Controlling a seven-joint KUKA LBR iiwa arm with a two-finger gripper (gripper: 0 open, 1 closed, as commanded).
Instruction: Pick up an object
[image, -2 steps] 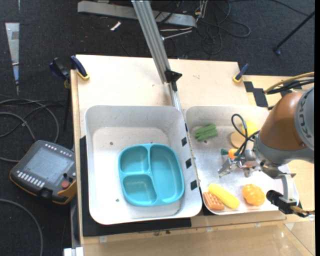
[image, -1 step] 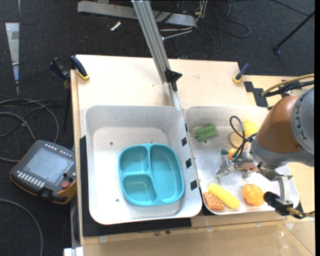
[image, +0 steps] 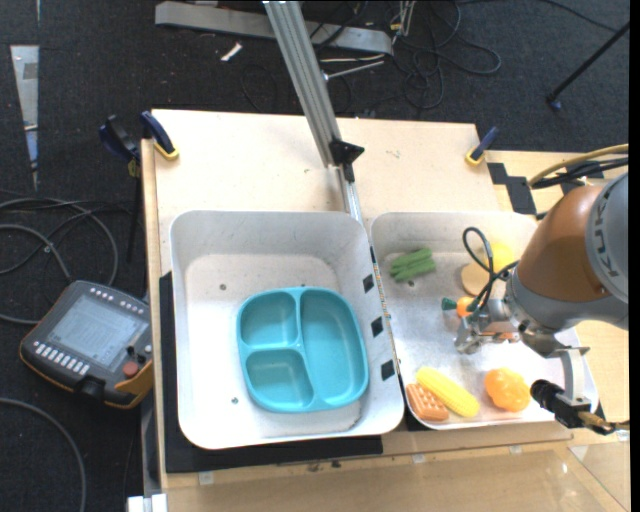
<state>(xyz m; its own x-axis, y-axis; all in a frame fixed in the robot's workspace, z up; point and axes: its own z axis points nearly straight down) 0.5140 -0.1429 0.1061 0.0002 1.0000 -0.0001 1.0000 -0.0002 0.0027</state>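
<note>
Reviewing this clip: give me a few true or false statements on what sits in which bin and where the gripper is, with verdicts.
1. The blue tray lies in the left bin. True.
2. The green toy lies in the left bin. False: it is in the right bin.
3. The gripper is over the right bin. True.
4. The yellow toy sits on the tray. False: it lies at the right bin's near edge, beside the waffle.
</note>
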